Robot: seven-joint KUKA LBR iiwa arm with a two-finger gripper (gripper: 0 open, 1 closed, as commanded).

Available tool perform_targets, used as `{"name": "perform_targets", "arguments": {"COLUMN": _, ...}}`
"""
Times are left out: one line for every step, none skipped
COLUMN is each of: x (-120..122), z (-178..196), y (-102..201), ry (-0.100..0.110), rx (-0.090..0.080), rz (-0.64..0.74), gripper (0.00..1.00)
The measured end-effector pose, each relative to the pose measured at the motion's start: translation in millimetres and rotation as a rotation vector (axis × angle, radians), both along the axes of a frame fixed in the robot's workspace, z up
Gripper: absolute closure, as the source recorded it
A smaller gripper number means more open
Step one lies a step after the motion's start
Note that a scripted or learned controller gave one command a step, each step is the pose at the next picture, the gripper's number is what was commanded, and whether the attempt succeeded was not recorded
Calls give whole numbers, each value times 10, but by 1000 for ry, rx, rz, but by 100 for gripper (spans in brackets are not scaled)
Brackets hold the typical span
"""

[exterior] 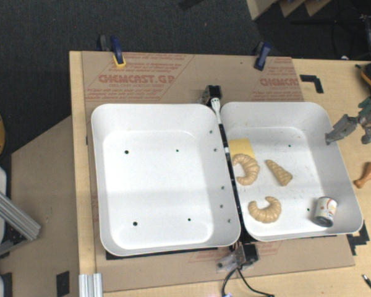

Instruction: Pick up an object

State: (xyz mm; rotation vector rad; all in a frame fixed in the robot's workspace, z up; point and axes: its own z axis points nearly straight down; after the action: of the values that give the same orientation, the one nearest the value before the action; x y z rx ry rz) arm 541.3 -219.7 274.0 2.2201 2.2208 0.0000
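- We see the grey two-finger gripper at the right edge, just over the right white shallow plastic bin's far-right rim.
- Jaws: we cannot tell how far apart they are; nothing visible between them.
- Right bin contents: flat yellow square block against the left wall; tan curled croissant-shaped piece touching it on the near side; tan cone-shaped piece just right of that; second tan curled piece nearer; small white cylindrical can in the near-right corner.
- Left white shallow bin beside it, both on the brown cardboard-covered desk.
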Motion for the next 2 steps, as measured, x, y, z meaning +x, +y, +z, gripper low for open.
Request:
{"name": "perform_targets", "arguments": {"x": -173, "z": -1200, "y": 468, "ry": 14, "rx": 8, "rz": 3, "gripper": 0}}
{"name": "perform_targets", "arguments": {"x": 107, "z": -1898, "y": 1340, "ry": 0, "rx": 6, "rz": 7, "gripper": 0}}
